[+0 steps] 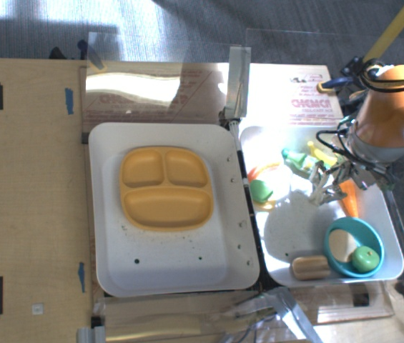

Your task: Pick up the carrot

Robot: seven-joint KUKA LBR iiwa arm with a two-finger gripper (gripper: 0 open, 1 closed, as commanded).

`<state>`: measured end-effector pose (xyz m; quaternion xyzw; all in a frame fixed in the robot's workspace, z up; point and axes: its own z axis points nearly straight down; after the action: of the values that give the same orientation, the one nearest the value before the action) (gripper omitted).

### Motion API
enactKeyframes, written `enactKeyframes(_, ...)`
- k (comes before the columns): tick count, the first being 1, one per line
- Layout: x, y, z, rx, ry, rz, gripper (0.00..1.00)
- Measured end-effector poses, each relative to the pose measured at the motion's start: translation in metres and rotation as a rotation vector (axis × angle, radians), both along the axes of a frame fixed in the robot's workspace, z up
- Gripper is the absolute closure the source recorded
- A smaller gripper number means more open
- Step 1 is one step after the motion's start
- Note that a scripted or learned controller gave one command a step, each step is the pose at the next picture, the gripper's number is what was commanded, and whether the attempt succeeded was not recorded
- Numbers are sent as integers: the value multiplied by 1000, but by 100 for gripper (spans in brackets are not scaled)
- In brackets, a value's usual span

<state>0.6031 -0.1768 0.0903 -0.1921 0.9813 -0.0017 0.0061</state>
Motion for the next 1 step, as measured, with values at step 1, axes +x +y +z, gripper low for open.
enactKeyframes(1,-1,0,-1,1,3,0,0)
